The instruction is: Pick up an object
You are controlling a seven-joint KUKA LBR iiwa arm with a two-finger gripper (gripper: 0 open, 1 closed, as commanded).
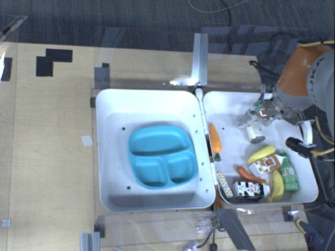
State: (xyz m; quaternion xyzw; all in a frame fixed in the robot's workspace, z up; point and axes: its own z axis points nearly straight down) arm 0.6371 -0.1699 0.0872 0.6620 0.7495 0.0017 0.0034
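Note:
My gripper (255, 121) hangs over the upper part of the right bin (230, 109), below the arm's orange band. A small grey-white piece (255, 135) lies right under it; I cannot tell whether it is held. An orange carrot (215, 138) lies along the bin's left wall. Toward the front sit a yellow banana (261, 153), an orange and white box (268, 164), a green bottle (288, 174), a red pepper-like item (248, 174), a second banana (277, 186) and a black and white carton (248, 190).
The left bin (110, 140) holds a blue divided tray (159, 156). A metal post (200, 56) rises behind the wall between the bins. A black cable part (298, 146) hangs off the arm over the right bin's right side.

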